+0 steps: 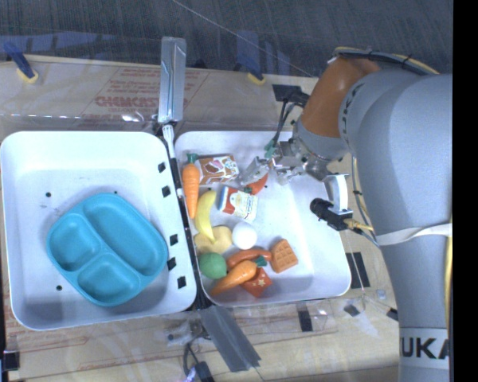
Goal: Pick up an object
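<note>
A small red-orange toy piece lies near the back of the right bin, just under the gripper; whether it sits between the fingers cannot be told. Beside it lie a snack packet and a white-and-red pouch. Further out are a carrot, banana, white egg and waffle piece. The left bin holds a blue divided plate.

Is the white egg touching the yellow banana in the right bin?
Touching. In the camera view the white egg sits directly against the lower end of the yellow banana in the right white bin, with no bin floor visible between them.
</note>
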Robot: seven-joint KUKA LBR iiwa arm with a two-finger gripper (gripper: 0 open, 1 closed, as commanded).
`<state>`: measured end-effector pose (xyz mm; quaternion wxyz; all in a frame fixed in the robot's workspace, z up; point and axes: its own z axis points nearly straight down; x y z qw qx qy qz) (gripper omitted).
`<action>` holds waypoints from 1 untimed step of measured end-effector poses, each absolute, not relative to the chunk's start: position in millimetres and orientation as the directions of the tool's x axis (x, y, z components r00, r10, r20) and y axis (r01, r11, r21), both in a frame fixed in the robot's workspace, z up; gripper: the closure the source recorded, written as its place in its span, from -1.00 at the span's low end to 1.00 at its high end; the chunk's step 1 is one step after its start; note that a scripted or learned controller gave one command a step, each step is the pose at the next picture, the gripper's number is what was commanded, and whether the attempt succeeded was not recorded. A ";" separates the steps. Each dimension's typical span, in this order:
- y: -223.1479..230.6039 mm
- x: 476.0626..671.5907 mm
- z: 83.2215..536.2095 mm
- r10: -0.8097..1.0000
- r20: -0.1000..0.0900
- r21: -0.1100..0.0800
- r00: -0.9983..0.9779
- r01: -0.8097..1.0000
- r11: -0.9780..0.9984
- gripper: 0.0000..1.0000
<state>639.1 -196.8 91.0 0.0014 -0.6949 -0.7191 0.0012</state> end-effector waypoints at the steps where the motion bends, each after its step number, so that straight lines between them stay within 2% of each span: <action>1: -208.0 658.5 124.3 0.968 -0.002 0.002 -0.252 0.968 0.252 -1.00</action>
